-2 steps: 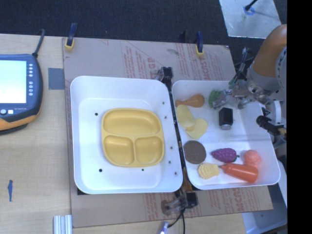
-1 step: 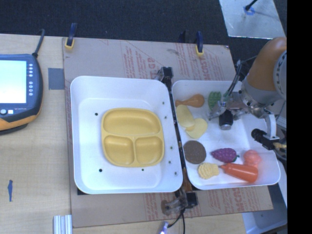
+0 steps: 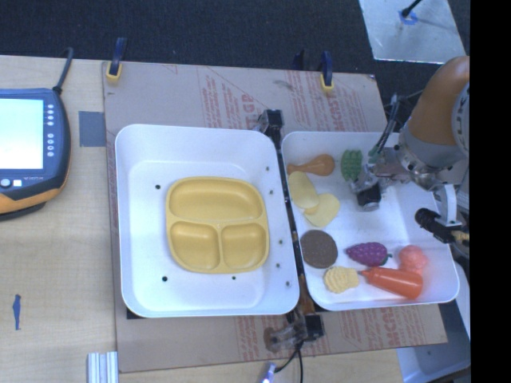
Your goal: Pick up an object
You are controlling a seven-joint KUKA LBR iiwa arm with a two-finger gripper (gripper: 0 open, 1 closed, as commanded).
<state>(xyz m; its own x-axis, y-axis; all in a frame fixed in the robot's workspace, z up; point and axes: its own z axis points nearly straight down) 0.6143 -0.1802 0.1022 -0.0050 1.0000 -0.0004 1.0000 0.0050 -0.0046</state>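
Over the right bin (image 3: 395, 222) on the worktop (image 3: 48, 278), my end effector (image 3: 369, 183) hangs low just beside the green toy (image 3: 351, 164), likely my pick because it lies nearest. Whether my end effector is released or clenched, I cannot tell.

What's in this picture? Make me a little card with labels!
left bin: holds one yellow tray with three sections
right bin: holds toy food
back row: tan drumstick, green piece
middle: two pale slices, touching
front row: brown disc, purple grapes, yellow piece, carrot, red piece
gripper: in the right bin, beside the green piece
bench, left: screen pendant
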